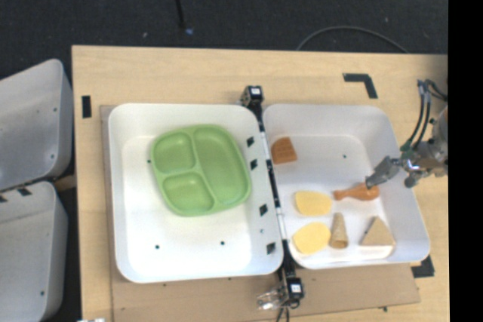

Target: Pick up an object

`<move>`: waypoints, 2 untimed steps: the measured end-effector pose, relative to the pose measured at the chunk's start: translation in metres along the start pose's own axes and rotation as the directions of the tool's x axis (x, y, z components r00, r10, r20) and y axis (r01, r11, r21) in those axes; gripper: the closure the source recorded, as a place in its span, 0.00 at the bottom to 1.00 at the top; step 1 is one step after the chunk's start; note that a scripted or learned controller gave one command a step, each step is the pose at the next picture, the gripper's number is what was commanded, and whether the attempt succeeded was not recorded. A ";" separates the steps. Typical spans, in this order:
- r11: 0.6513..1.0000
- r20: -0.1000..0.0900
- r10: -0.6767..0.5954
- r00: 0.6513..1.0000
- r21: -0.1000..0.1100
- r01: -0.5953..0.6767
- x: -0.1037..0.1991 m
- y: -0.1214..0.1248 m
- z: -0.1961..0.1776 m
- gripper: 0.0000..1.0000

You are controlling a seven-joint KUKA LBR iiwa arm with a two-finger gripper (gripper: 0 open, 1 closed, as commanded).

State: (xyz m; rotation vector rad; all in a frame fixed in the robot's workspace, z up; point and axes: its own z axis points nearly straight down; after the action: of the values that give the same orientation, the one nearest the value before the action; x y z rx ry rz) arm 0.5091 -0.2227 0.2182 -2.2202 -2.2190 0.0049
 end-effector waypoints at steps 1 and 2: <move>1.000 0.000 0.000 1.000 0.001 0.000 -0.002 0.002 0.063 0.00; 1.000 0.000 0.000 1.000 0.000 0.000 -0.003 0.002 0.116 0.00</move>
State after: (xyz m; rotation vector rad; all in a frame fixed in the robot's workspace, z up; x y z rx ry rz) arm 0.5101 -0.2258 0.1020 -2.2204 -2.2192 0.0044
